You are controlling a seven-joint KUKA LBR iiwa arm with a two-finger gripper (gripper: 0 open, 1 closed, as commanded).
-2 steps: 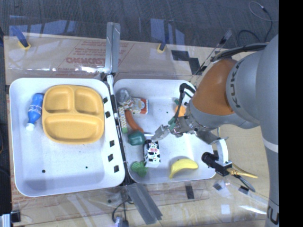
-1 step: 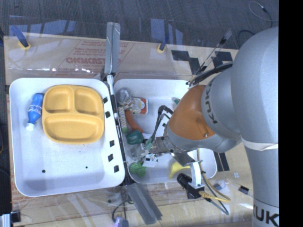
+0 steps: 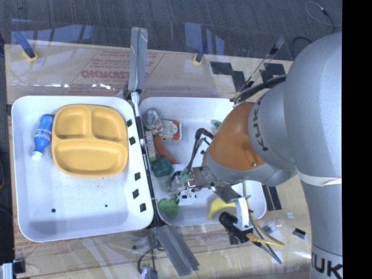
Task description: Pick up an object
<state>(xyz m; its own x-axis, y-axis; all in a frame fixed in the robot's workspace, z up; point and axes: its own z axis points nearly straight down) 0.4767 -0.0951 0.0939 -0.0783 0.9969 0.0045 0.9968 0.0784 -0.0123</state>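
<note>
The reaching step is judged to be in hand: the arm [image 3: 256, 138] is lowered into the right bin [image 3: 174, 104], and the pincer [image 3: 187, 186] is seen low over that bin's near left part. How wide the pincer stands, and whether anything is held in it, cannot be told.

Just beside it, a small green object [image 3: 168, 206] lies toward the bin's near left corner, and a darker green one [image 3: 161, 167] by the left wall. An orange piece [image 3: 164, 151] and a printed packet [image 3: 170, 130] lie toward the far edge; a yellow object [image 3: 220, 207] is partly covered by the arm near the near edge.

In the left bin [image 3: 35, 225], a yellow tray [image 3: 90, 138] and a blue bottle [image 3: 43, 133] are set at the far end.

A closing on one object, then a straight lift, is called for next.
</note>
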